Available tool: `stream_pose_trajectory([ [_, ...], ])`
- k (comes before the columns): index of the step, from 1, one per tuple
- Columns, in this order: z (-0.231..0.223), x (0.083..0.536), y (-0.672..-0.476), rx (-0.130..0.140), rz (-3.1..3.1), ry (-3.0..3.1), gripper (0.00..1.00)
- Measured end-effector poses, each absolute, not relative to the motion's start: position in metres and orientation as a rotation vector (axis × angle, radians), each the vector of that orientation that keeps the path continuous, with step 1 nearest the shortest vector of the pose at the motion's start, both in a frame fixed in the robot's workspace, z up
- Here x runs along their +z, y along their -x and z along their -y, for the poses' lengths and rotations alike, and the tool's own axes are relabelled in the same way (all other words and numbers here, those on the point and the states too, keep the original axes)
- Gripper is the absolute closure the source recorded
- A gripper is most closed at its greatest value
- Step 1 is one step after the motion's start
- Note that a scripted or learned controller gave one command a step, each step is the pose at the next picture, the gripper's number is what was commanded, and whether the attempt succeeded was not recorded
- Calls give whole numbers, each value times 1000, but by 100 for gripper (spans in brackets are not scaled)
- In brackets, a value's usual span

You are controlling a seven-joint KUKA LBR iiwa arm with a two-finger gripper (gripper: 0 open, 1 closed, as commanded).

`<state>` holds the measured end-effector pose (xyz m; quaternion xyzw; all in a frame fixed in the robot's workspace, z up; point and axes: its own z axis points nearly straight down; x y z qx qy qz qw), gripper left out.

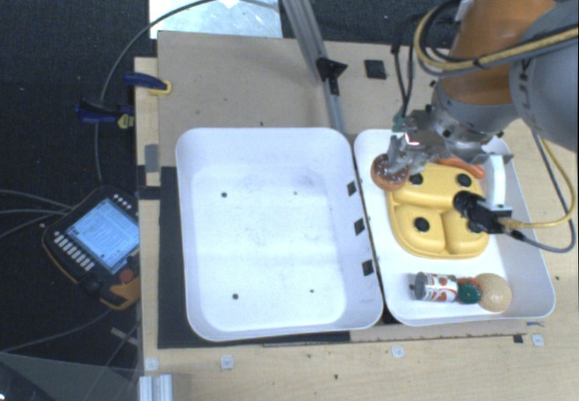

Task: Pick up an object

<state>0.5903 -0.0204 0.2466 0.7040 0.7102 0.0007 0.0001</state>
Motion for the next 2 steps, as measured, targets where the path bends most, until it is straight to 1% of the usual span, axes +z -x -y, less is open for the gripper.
stream_pose_trajectory([
  [1,-29,242,-579,1,-2233,-2212,100],
  [2,-88,234,-588,5,-2234,-2210,100],
])
